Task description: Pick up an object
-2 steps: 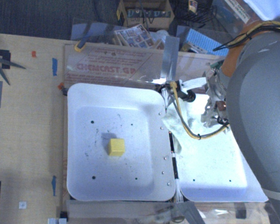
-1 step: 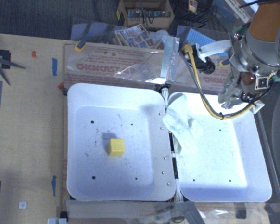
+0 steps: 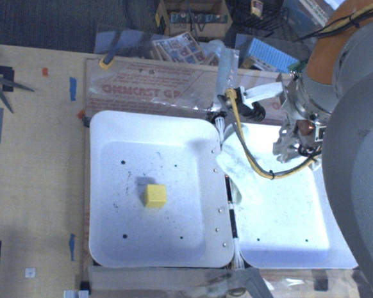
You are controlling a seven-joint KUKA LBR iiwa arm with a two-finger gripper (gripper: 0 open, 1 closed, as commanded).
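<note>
A small yellow cube (image 3: 155, 195) lies alone on the floor of the left shallow white plastic bin (image 3: 110, 133), near its middle. The grey arm's metal hand (image 3: 294, 142) hangs over the far end of the right white bin (image 3: 307, 251), well apart from the cube. Whether the hand is spread or pressed together cannot be told.

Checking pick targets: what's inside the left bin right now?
One yellow block lies on the floor of the left bin, near its middle, apart from the walls. Dark specks dot the floor around it. The underside of the block is hidden.
</note>
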